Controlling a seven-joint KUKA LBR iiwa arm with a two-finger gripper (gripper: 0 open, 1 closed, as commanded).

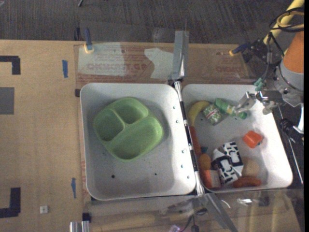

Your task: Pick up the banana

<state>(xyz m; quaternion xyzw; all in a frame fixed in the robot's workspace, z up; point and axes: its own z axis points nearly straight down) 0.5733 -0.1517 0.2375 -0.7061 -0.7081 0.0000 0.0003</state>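
Banana (pixel 197 111) part-hidden behind green pkt (pixel 211 114), R bin (pixel 282 170)

Soft, even light falls from above, bright on the two shallow white plastic bins (pixel 130 187), which look slightly washed out. The green divided plastic plate (pixel 128 128) casts only a faint shadow. The far dark carpeted floor (pixel 145 6) stays dim. Overall detail is grainy and mildly blurred.

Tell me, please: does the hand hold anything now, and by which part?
It cannot be told. The hand is over the right bin, by a green bottle. The banana lies apart, untouched.
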